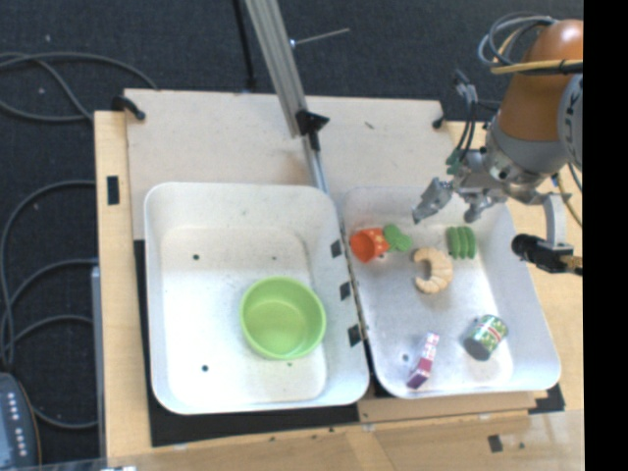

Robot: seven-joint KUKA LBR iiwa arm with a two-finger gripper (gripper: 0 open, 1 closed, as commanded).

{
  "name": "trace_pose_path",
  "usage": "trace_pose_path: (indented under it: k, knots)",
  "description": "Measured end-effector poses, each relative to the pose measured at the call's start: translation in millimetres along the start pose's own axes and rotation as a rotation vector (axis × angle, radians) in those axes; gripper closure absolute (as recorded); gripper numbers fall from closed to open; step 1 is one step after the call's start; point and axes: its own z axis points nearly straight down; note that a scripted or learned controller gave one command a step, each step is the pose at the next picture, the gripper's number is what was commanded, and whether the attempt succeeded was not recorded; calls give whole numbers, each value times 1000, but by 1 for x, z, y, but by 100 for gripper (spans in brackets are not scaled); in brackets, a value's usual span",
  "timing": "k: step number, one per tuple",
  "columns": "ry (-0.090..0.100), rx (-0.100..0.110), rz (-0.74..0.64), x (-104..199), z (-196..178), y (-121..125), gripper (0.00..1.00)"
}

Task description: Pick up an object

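My gripper (pixel 448 207) hangs over the far part of the right bin (pixel 525 302), open, with nothing between its fingers. Just below its right finger lies a green ridged object (pixel 460 242). A tan ring-shaped piece (pixel 433 269) lies in front of the gripper, toward the bin's middle. An orange-red object (pixel 368 244) with a small green piece (pixel 397 237) beside it sits at the bin's left wall. Near the front lie a pink and white packet (pixel 424 360) and a small green and grey can (pixel 485 337).
The left bin (pixel 186 224) holds a light green bowl (pixel 284 317) near its front right. A slanted metal rail (pixel 280 57) rises behind the bins, ending at the divide between them. Bare bench board lies behind both bins.
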Motion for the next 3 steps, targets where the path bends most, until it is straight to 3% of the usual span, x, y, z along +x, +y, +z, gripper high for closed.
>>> trace_pose_path:
  k: [1,3]
  knots:
    - [0,0,0,0,0,0,0]
    - [-2,6,5,-4,106,-3,0]
